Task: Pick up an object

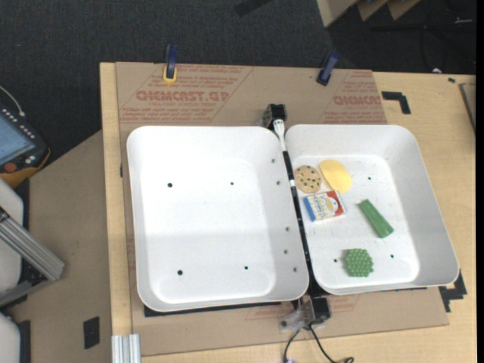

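Cardboard-covered surface [249, 89] carries two bins; the right bin [423, 203] holds a cookie [307, 178], chip [336, 175], packet [323, 206], green block [375, 218] and green ball [358, 262].

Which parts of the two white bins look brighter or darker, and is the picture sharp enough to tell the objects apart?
Camera view: the left white plastic bin is shaded across its upper half and brightly lit below; the right white plastic bin is evenly lit; slight softness, yet the round green bumpy ball and yellow oval piece stay distinct.

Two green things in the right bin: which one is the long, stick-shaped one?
The green bar, lying slanted right of the small carton. The other green one is a round, bumpy ball.
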`<action>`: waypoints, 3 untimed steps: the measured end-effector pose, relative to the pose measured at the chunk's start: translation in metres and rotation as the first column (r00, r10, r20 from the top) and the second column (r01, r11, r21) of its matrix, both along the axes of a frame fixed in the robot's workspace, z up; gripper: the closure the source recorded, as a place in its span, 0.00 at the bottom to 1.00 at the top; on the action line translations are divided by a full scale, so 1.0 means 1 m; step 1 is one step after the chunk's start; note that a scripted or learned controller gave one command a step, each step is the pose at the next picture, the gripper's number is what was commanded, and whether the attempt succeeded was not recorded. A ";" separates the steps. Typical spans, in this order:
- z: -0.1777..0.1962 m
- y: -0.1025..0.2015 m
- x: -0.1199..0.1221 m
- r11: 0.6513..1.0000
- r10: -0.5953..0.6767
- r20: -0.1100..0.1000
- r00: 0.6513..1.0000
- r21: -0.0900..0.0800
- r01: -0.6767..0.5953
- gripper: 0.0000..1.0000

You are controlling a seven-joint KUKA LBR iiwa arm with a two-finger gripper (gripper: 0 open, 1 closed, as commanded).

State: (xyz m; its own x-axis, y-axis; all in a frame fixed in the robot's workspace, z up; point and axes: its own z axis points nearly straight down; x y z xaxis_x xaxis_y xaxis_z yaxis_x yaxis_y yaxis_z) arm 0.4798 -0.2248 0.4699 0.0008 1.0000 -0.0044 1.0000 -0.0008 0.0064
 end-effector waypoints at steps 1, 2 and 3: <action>-0.127 0.054 0.082 1.000 0.008 -0.013 1.000 0.008 -0.008 1.00; -0.063 0.133 0.120 1.000 0.009 0.003 1.000 0.004 -0.009 1.00; -0.078 0.190 0.071 1.000 0.006 -0.011 1.000 0.006 -0.006 1.00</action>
